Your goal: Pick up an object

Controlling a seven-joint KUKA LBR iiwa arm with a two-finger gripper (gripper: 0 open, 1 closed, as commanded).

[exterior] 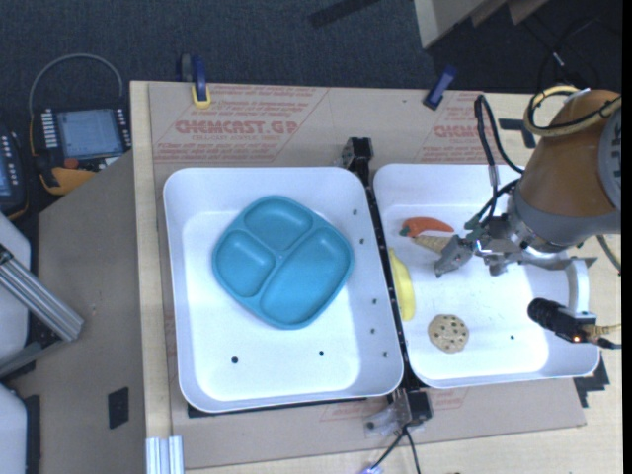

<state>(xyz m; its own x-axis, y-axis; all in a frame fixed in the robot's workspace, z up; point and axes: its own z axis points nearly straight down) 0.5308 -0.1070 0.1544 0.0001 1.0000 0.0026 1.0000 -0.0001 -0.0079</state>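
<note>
Surface (296,117): cardboard-covered, printed red, clamped at the upper edge. Two white bins (188,265) carried. Dark carpet (247,18) seen beyond. Gripper (464,253): fingers spread, nothing held.

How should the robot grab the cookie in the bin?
The cookie lies flat in the right bin, so coming straight down from above and pinching across its round edges looks best. It sits apart from the banana, leaving room on both sides for the tool.

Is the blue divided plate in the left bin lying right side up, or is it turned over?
Right side up. The blue divided plate lies flat in the left bin, its three compartments facing the camera, with nothing in them.
</note>
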